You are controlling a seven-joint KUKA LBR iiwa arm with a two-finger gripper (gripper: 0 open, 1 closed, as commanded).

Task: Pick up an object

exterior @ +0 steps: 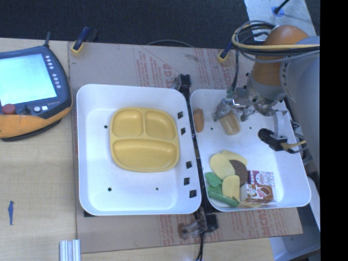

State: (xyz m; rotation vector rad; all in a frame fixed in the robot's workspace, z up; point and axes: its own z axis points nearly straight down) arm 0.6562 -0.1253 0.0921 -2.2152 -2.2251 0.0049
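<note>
Tan cylinder (230,124) between fingers of gripper (229,113), clamped, over right bin (293,186)

The scene is lit brightly and evenly from above. The two shallow white plastic bins (87,145) are nearly washed out by glare, shadows are kept faint, and fine detail is softened throughout.

Tan cylindrical piece (230,124) lies tilted in right bin's (296,178) upper part.
</note>
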